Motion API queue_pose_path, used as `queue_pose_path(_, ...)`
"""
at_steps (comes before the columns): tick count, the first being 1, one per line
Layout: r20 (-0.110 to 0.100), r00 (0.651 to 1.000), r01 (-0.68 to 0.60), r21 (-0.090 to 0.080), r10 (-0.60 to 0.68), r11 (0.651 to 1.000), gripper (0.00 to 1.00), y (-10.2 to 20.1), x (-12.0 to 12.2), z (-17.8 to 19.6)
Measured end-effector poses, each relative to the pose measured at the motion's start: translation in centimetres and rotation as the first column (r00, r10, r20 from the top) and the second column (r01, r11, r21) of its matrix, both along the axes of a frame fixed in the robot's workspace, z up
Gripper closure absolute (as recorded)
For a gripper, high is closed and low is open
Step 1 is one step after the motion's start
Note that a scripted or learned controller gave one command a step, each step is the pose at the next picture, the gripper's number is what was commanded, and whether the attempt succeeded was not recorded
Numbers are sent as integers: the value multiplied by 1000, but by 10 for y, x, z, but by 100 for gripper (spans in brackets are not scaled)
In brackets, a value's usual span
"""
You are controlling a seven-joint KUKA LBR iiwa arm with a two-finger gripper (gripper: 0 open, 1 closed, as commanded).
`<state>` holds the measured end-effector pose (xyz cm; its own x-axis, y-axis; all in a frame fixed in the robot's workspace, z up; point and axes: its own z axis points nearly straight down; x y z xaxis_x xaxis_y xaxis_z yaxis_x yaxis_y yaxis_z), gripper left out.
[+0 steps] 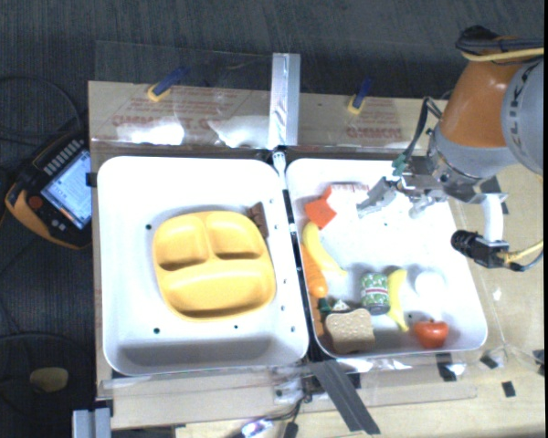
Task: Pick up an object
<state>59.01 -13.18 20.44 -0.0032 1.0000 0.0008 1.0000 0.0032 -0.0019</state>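
A tomato (429, 332) and a bread slice (350, 328) are lying along the right bin's (466, 272) near edge, a banana (318, 254) lying by its left wall. Beyond, the claw (397, 196) is hovering near the far edge, fingers apart, gripping nothing.

You won't find much to read here. The cardboard sheet (256, 117) lying at 12 o'clock behind the two bins carries faint red printing in two patches — one toward 11 o'clock, one toward 1 o'clock — but the letters are too washed out to make out. The small green-and-white can (375, 292) in the right bin has a label, too small to read. The handheld pendant (59, 190) at 9 o'clock shows a lit screen — nothing legible.
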Motion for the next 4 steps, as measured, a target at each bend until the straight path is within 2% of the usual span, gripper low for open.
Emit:
queue_pose_path(1,6,998,70,-2,-70,998,0,-35,-41,-113)
queue_pose_path(2,1,996,-89,1,89,996,0,-52,-4,-55)
queue_pose_path(3,-1,994,-110,0,111,994,0,-14,-60,-84)
queue_pose_path(4,14,972,-235,-11,236,972,0,16,-91,-115)
